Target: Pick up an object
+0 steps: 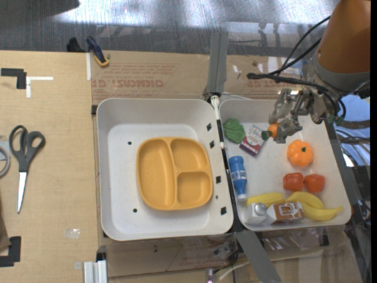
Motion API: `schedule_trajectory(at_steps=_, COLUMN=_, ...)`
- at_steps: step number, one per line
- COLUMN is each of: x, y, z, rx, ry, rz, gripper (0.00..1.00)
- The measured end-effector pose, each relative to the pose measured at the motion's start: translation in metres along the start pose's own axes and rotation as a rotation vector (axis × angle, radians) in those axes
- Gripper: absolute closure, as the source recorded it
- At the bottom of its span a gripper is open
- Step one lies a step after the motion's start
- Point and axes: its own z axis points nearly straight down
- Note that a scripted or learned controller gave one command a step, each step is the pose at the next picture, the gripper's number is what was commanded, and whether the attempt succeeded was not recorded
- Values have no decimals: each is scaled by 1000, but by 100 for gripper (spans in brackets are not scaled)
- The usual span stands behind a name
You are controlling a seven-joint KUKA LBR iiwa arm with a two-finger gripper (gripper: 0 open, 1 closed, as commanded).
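Observation:
My gripper (284, 128) hangs over the back of the right bin (336, 158), under the orange-banded wrist. A small orange piece (273, 130) with a dark end sits right against its left side; whether it is gripped is unclear. Just left of that lie a white and purple packet (253, 139) and a green object (234, 130). An orange pumpkin (300, 154) rests slightly in front of the gripper. Further forward are a red object (304, 182), yellow bananas (309, 203), a brown carton (287, 213) and a blue bottle (237, 175).
The left bin (112, 158) holds a yellow divided plate (175, 173). Scissors (23, 152) lie on the bench at far left. A blue and yellow clamp (97, 52) sits at the back. Cables (294, 52) trail from the arm above the right bin.

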Motion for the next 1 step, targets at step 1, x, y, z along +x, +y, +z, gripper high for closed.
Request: schedule_trajectory(at_steps=1, x=38, y=45, z=34, rx=0, ry=2, rz=24, gripper=100)
